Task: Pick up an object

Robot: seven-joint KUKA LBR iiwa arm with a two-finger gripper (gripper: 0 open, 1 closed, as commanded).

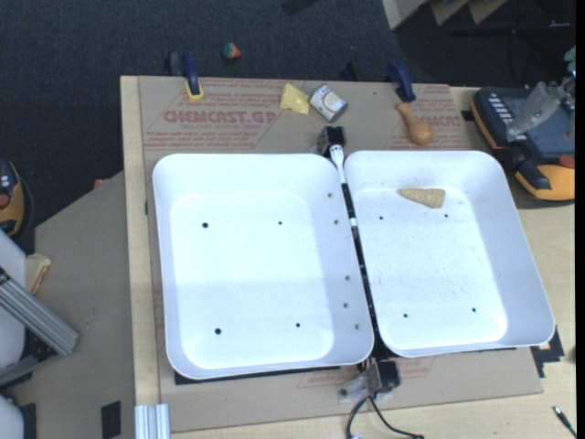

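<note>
A tan, wedge-shaped object [422, 196] lies in the right bin [512, 245], near its far edge. The left bin [183, 273] stands beside it. On the board behind the bins lie a yellow piece [294, 100], a small white and grey box [328, 102] and an orange-brown item with a handle [415, 124].
Blue clamps [191, 73] [398, 79] hold the cardboard sheet at the back. A black and orange device [530, 144] sits at the far right. Metal framing [32, 314] lies at the left, and cables [375, 401] run from the front edge.
</note>
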